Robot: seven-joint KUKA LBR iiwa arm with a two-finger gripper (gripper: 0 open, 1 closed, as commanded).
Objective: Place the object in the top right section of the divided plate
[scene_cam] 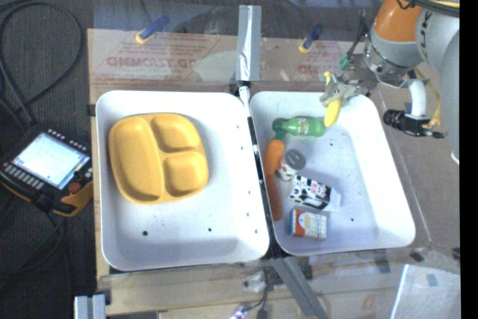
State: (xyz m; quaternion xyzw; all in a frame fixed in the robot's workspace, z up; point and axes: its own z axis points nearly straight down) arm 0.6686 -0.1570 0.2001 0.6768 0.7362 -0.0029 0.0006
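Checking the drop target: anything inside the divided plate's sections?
All three sections of the yellow divided plate in the left bin show bare yellow, nothing inside. The bin floor under the plate is covered, so that cannot be checked.

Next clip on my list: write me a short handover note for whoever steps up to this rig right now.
Gripper: raised over the far edge of the right bin, with a yellow banana hanging between its fingers.
Divided plate: yellow, lying in the left bin, nothing in any section.
In the right bin: green bottle, carrot, grey cap, small cow-print carton, another small carton.
Done: the banana is picked and lifted.
Left: carry it across to the left bin and set it in the plate's top right section.
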